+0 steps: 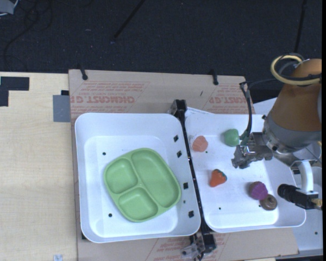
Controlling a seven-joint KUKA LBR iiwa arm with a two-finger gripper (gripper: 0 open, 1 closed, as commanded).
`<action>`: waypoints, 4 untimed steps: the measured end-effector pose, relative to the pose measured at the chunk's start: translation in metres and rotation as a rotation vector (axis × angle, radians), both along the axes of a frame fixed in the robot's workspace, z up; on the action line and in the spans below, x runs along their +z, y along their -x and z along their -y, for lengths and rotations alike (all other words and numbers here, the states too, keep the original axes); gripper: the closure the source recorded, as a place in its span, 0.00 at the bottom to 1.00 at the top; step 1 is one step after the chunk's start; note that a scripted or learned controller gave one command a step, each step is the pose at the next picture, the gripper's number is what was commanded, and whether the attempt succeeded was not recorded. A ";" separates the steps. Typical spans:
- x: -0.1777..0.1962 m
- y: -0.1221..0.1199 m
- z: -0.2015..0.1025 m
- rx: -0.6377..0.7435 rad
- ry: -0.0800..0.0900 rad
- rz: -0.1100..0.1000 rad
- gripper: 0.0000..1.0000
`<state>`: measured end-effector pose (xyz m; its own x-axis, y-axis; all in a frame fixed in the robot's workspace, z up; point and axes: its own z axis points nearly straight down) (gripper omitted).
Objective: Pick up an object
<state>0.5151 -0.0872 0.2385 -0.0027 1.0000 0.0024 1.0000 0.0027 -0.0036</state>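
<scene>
From above and at a slant, the camera view shows two shallow white bins side by side on a sheet of printed cardboard over the pale wooden counter. The left bin holds a light green divided plate with three compartments, lying flat and turned so its long axis runs from upper left to lower right. The right bin holds the small things to be picked: a pinkish-orange piece near the bin's upper left, a green rounded piece to its right, a red-orange strawberry-like piece with a bit of green at its upper end, leaning a little so its long axis runs from lower left to upper right, a purple piece lower right, and a brown ring-shaped piece touching the purple one at its lower right. The grey arm with its orange band reaches in from the right, and its hand hangs over the middle of the right bin. The green piece lies just beside the hand, above and to its left; the strawberry-like piece lies near, below and to its left; the purple piece lies near, below and to its right. Whether the hand is spread or pressed together cannot be told from here, and nothing is seen pinched in it.
</scene>
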 end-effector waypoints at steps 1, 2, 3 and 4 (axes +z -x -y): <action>-0.002 -0.008 -0.046 0.001 0.000 0.000 1.00; -0.007 -0.004 -0.089 0.001 0.001 -0.001 1.00; 0.002 -0.004 -0.143 0.002 0.001 0.000 1.00; -0.014 -0.003 -0.197 0.001 0.002 -0.003 1.00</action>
